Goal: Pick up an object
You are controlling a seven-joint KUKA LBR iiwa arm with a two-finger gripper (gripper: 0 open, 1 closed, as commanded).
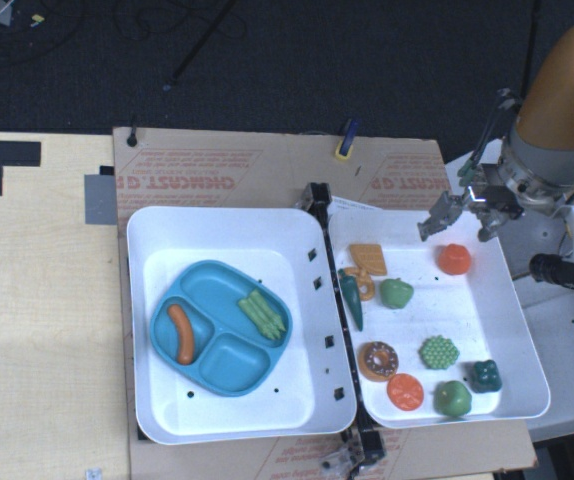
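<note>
Both white bins [147, 268] look like smooth moulded plastic with a soft sheen. They rest on a sheet of matt brown cardboard [267, 163] with red printing. The worktop [37, 298] beside it shows pale, matt wood grain. The blue divided plate [217, 363] is glossy plastic. The orange ball [455, 259] and green apple [453, 399] look smooth and faintly shiny.

Two bins side by side; the left bin [157, 238] holds a divided plate [217, 368] — a sausage [181, 332] in its left compartment, beans [264, 313] in the right one; the right bin [522, 368] holds scattered food — a tomato [455, 259] at the far side, a doughnut [378, 360] nearer, broccoli [439, 352] right of it; the gripper [459, 224] hangs above the far edge.
</note>
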